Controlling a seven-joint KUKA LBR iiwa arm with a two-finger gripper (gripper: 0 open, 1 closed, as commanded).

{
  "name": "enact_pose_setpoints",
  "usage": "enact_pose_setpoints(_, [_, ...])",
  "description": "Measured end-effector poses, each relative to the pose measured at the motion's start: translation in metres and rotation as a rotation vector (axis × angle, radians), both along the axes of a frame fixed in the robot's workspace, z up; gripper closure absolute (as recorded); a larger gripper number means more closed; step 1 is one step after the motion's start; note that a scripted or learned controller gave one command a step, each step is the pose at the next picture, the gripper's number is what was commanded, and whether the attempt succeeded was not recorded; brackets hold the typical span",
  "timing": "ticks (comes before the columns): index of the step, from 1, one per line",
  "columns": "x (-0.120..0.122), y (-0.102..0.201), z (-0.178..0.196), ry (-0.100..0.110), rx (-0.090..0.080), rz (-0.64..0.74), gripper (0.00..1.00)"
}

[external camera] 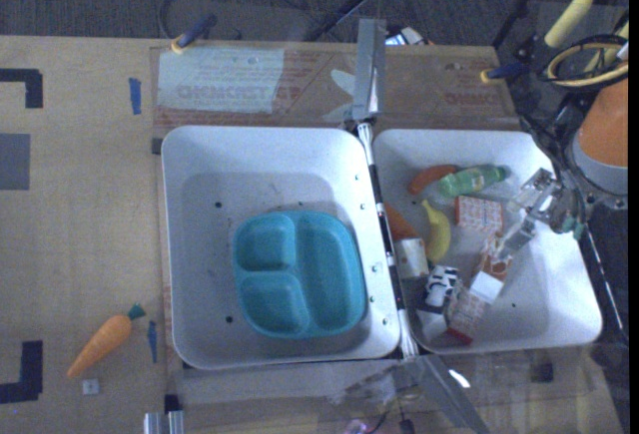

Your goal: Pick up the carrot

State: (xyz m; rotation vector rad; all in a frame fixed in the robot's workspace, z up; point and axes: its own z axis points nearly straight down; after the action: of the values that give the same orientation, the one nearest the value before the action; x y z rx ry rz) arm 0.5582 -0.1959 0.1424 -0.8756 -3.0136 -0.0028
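Observation:
An orange carrot with a green top lies on the wooden bench, outside the bins, beyond the left bin's lower left corner. My gripper hovers over the right bin, far to the right of that carrot. Its two fingers are spread open, with nothing between them. An orange carrot-like piece lies at the back of the right bin beside a green bottle.
The left bin holds a blue divided plate. In the right bin lie a banana, a red-and-white box, a black-and-white toy, a small carton and other small items. Cables and stands run behind the bench.

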Motion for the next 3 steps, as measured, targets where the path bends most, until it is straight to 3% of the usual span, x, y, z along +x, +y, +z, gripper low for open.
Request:
enact_pose_setpoints(1, [0.099,-0.028,0.079,-0.003,-0.001,0.008,0.0])
enact_pose_setpoints(2, [-0.002,-0.021,-0.028,-0.002,0.003,0.577,0.0])
enact_pose_setpoints(3, [-0.001,-0.021,-0.019,-0.005,0.004,0.572,1.0])
